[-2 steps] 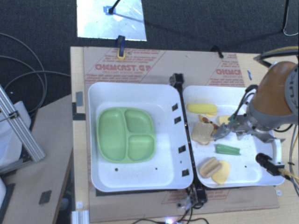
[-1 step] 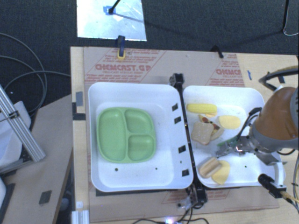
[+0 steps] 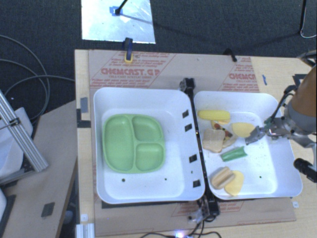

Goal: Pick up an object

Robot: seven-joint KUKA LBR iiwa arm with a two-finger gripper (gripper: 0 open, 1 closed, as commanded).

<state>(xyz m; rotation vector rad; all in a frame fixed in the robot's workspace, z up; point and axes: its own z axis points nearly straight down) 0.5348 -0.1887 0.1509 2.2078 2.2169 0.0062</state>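
Candidate objects all lie in the right bin (image 3: 285, 180): a yellow corn-like piece (image 3: 214, 115) near the far wall, a round yellow piece (image 3: 242, 129), a toast slice (image 3: 214, 141) with a small pizza-like piece (image 3: 224, 132) against it, a green pod (image 3: 233, 154), and a hot dog bun (image 3: 221, 176) touching a yellow wedge (image 3: 235, 183) near the front wall. They crowd the left half beside the divider, probably tipped in loose. The gripper (image 3: 253, 136) hangs just right of the round yellow piece; its fingers are too blurred to judge, and I see nothing held between them. The right half of this bin is bare floor, giving free approach from the arm's side. The left bin (image 3: 143, 98) holds a green divided plate (image 3: 132, 143).
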